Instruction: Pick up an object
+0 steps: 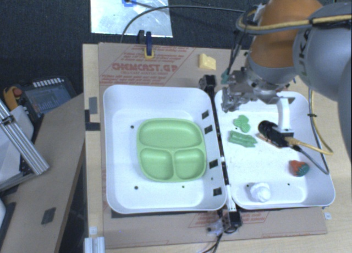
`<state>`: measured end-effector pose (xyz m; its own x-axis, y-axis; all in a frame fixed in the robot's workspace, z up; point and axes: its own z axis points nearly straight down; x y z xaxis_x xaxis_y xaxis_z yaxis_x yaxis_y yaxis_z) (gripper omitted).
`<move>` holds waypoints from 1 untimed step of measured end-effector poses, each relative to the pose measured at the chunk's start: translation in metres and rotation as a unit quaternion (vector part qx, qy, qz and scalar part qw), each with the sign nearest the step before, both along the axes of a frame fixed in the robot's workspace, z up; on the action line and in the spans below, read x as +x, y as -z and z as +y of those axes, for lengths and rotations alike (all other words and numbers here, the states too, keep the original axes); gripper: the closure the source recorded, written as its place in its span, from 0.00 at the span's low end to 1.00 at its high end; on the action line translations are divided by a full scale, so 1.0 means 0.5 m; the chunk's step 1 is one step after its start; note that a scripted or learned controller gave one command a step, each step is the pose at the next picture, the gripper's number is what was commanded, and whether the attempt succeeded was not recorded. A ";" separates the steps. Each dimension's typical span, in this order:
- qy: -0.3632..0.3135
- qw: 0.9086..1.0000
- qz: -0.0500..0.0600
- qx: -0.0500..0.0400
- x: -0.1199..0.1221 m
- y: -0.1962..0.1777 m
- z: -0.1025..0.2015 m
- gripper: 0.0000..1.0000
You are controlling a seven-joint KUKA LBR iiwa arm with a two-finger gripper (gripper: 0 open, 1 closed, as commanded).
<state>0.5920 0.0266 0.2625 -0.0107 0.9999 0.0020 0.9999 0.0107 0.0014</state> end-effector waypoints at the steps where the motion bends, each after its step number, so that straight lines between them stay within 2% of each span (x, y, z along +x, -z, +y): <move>1: 0.001 1.000 -0.001 0.000 0.017 0.004 0.117 1.00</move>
